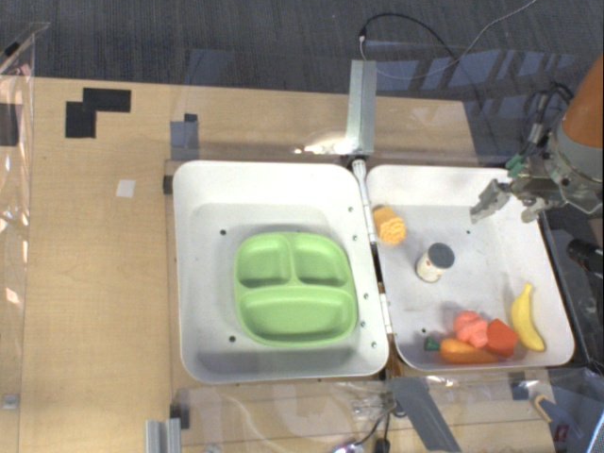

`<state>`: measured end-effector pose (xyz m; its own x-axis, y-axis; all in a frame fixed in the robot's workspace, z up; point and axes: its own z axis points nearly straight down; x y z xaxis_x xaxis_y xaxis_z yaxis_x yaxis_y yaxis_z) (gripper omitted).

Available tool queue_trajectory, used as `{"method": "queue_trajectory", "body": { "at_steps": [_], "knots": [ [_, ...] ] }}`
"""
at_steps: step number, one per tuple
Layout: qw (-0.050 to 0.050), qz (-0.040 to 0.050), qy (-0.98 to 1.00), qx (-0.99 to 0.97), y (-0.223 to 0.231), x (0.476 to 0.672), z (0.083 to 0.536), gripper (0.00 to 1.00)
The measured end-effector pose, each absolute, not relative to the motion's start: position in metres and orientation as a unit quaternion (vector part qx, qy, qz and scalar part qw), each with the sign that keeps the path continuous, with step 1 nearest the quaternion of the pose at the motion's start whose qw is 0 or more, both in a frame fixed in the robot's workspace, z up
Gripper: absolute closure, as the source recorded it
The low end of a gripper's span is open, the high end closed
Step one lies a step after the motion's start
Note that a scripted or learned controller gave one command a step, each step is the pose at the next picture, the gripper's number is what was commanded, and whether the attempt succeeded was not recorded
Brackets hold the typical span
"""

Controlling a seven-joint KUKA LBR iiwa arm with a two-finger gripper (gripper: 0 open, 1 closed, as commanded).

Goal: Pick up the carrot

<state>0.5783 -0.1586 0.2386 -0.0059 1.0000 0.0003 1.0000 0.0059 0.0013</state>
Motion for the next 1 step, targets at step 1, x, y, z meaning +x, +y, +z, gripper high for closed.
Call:
{"method": "queue_trajectory", "body": {
  "at_steps": [1],
  "knots": [
    [0.005, 0.004, 0.739, 0.673, -0.1322, 0.4916, 0.089, 0.0]
  ]
}}
